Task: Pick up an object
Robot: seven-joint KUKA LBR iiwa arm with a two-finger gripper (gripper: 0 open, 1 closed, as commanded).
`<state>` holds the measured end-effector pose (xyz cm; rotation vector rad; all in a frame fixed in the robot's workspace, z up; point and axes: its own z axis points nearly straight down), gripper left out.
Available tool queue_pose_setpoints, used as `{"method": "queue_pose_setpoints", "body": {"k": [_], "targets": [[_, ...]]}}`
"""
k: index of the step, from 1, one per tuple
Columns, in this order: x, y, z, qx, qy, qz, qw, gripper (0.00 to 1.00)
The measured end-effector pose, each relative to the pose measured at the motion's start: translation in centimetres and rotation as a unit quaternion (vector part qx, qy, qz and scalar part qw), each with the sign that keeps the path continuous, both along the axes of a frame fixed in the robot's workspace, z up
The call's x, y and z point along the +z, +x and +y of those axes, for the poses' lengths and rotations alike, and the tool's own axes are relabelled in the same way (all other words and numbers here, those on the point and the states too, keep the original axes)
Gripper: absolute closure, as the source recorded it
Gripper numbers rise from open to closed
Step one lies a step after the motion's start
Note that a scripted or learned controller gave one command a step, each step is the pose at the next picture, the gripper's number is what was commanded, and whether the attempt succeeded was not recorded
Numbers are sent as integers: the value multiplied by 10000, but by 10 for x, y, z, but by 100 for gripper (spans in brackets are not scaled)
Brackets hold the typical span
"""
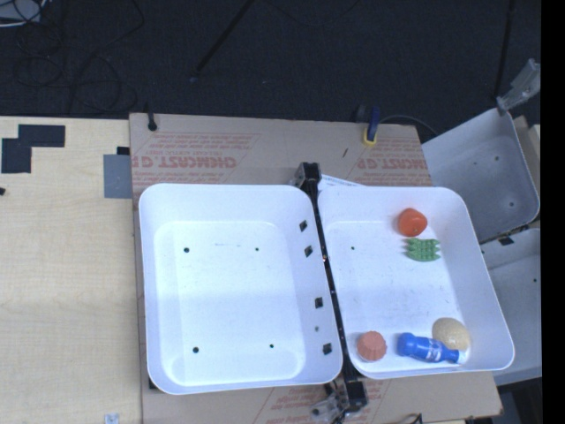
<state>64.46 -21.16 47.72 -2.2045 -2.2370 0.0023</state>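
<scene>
I am reading the task as not yet begun in any way that counts: nothing is lifted, and every candidate is lying on the floor of the right bin [386, 287], while the left bin [221, 299] is sitting beside it on the tabletop [62, 281]. Five things are waiting there. An orange-red ball [410, 222] is resting near the far right corner, with a green ridged piece [422, 251] just beside it on the near side. Along the near wall a pinkish ball [372, 345] is sitting apart from a blue bottle [427, 349], which is lying on its side and seems to be touching a cream egg-shaped thing [451, 333] tucked into the near right corner. So the whole pick is remaining to be done: choosing one object, coming down over it, closing, and lifting it clear. I cannot tell how the jaws are standing, spread or pressed together, and I am seeing nothing pinched. I cannot place any object relative to the jaws either. I am judging only that the arm, reaching in from the right, is going to have to come in over the right bin's rim. The orange-red ball is looking like the easier target to me, since it is standing clear of the walls, whereas the bottle and the egg are crowding each other in the corner.
</scene>
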Motion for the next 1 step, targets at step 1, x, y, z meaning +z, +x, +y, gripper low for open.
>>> {"method": "queue_pose_setpoints", "body": {"k": [1], "targets": [[0,0,0,3,0,0,10000,0]]}}
